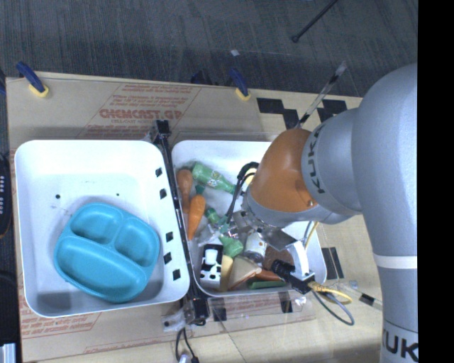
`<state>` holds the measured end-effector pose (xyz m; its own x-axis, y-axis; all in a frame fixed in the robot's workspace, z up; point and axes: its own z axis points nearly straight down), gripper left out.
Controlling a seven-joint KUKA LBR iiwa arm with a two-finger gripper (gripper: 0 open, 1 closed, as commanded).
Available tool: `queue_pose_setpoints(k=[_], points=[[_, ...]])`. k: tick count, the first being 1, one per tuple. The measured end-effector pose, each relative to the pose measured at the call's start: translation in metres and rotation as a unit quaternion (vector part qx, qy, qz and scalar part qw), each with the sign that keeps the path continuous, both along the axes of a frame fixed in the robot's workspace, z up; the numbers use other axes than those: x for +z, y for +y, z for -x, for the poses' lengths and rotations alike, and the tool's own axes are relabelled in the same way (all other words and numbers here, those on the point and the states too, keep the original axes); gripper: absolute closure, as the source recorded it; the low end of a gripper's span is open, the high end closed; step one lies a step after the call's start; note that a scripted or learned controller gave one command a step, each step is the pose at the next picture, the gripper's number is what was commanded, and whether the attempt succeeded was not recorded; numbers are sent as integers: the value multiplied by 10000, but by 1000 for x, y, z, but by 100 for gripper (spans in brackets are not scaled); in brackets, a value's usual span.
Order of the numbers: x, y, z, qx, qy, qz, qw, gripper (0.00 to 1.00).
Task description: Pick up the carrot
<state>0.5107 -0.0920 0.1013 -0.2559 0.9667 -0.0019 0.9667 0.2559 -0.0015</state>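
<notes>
Dark grey carpet [142, 35] fills the floor beyond the bench, with a thin black rod [316, 20] lying across it at a slant. Nearer than that carpet sits a brown cardboard sheet [135, 110] with red print, pinned at its far edge by blue clamps [32, 79]. To the right of the cardboard, black-and-white checker marks [284, 110] show on the bench top.

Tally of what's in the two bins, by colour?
Blue: 1, divided tray, left bin
Orange: 2, carrot and a second orange piece, right bin
Green: 2, bottle, small item
Black-and-white: 1, toy
Total: 6 distinguishable; clutter under the gripper uncounted.
</notes>
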Motion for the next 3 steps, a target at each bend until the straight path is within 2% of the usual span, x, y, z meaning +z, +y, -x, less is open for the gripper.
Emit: queue_pose_setpoints(k=[1,2,3], points=[[9,0,-2,41,2,11,10000,100],[9,0,-1,44,3,10,10000,0],[-10,-10,-40,-1439,21,2,9896,0]])
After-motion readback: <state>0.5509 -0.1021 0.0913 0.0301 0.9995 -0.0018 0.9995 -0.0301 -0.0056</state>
